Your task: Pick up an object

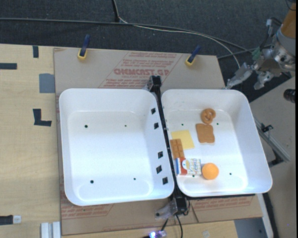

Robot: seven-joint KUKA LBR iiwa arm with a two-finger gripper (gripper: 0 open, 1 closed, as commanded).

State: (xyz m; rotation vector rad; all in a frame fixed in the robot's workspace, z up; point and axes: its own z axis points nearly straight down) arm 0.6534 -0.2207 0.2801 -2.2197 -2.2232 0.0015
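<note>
Gripper (249, 76): above the right bin's (248, 133) far right corner, outside its rim; fingers splayed apart, nothing between them.
Round cookie (207, 115): nearest item, below-left of the gripper, inside the bin.
Brown square (205, 133): touching the cookie's near side.
Yellow slice (183, 139): further left.
Brown bar (177, 148): overlaps the slice's edge.
Orange ball (210, 171): farthest down, against a small printed packet (189, 166).
Left bin (109, 148): well apart from the gripper.
</note>
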